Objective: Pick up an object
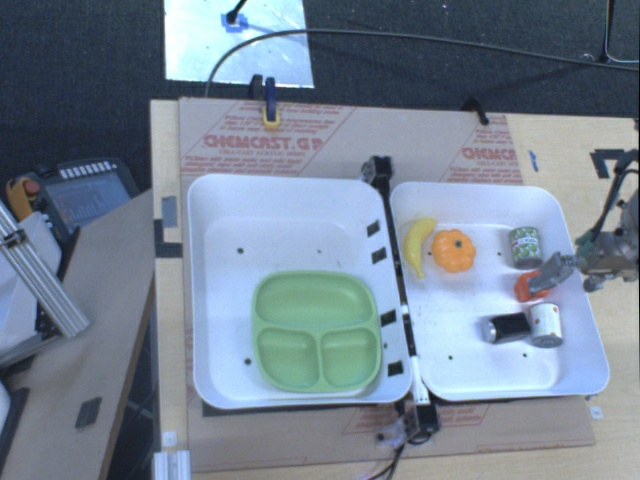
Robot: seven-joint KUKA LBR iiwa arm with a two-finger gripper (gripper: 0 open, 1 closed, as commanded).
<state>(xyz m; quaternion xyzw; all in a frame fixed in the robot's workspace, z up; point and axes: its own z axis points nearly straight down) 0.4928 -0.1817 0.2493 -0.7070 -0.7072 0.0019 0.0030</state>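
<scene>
Worktop: two shallow white bins.
Left bin: green sectioned plastic plate.
Right bin: yellow banana, small orange pumpkin.
Tool: near an orange-red object (opening unclear).

I count two shallow white plastic bins side by side on my tabletop, the left bin and the right bin. The left one carries a single light-green plastic plate with three compartments. The right one carries five or six small things: one curved yellow banana, one round orange pumpkin-shaped toy, one small can with a greenish label, one orange-red piece partly hidden, and one black cylinder touching one white cup-shaped piece, which may be a single object.
</scene>
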